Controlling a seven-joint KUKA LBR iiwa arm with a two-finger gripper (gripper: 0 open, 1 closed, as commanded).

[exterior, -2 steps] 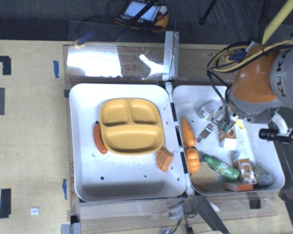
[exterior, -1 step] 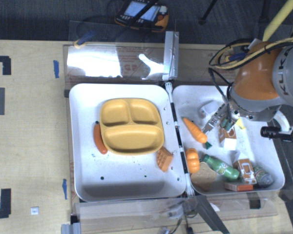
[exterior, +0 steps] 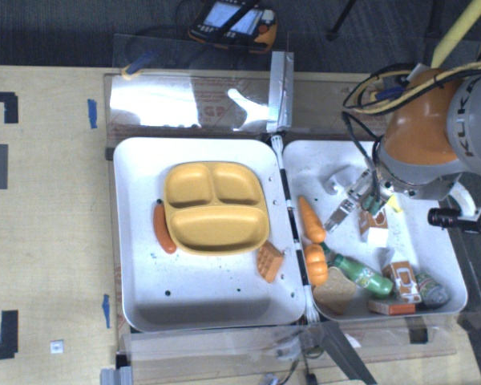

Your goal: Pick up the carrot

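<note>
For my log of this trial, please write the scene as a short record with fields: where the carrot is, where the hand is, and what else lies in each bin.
carrot: in the right bin, near its left wall, lying at a slant
hand: over the right bin, just right of the carrot, not holding it
right bin: also holds a small orange fruit-like piece, a green bottle and small packets
left bin: holds a yellow divided tray, a red sausage and a waffle-like piece
</note>
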